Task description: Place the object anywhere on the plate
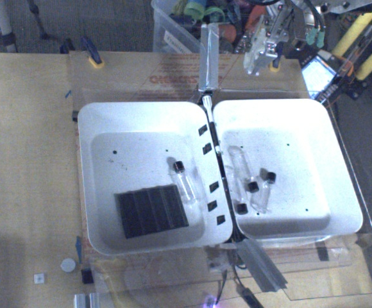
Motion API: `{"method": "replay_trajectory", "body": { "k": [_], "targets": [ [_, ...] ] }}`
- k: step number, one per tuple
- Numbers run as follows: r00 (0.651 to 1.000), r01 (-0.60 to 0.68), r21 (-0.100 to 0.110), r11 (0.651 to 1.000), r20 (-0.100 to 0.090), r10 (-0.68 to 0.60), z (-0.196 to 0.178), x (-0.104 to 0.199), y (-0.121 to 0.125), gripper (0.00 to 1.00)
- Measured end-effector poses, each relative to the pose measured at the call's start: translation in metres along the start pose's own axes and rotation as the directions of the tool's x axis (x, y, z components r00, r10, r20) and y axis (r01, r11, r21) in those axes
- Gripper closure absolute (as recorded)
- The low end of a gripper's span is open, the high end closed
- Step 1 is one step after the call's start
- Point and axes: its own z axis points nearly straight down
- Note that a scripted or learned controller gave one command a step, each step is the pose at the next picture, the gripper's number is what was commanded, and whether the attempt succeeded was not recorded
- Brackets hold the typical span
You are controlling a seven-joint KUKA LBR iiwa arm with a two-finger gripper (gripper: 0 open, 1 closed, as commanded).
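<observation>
Camera view: the fingers point(262, 58) are seen hanging beyond the far edge of the right bin point(340, 172), over the surface point(25, 140). Whether they are released or clenched cannot be told at this size.

The cluster of clear, black-capped vials point(255, 188) lies well apart from the fingers, nearer the camera and almost straight in front of them, on the floor of the right bin. A further single vial point(183, 183) is found to the fingers' left, in the left bin point(96, 124), just beside the far right corner of the black ribbed plate point(151, 212). The plate is the thing farthest from the fingers.

Each vial is judged to be light, stiff, smooth and breakable, and apt to roll on its side. It is best taken across the middle of the clear body, with the fingers set square to its long axis, away from the cap. The clustered vials lie close together, so a neighbour may be nudged.
</observation>
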Motion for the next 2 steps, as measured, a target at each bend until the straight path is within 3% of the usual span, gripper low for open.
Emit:
{"method": "replay_trajectory", "body": {
  "k": [1, 2],
  "targets": [
    [0.980, 0.199, 0.001, 0.980, 0.001, -0.199, 0.000, -0.025, -0.089, 1.00],
    [0.999, -0.038, 0.001, 0.999, -0.008, 0.039, 0.041, -0.018, -0.016, 1.00]
  ]
}}
